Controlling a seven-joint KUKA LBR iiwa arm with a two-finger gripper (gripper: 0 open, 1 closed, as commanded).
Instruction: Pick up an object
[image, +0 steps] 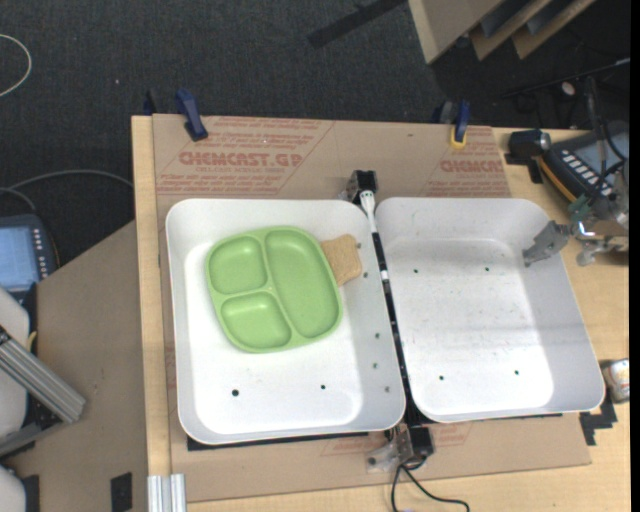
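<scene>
Green plate (276, 290) with three sections lies flat in the left bin (200, 400), and a tan sponge (343, 258) rests at its upper right edge, touching it. I think either one can be picked. Both lie near the divider between the bins, so a reach from the right is short. The right bin (500, 380) holds nothing I can see. The gripper (545, 243) hangs at that bin's upper right corner, far from both things; whether its fingers are wide or narrow, I cannot tell.

One fixed camera looks down at a slant on both white bins (190, 300), framing the whole bench (150, 300).
</scene>
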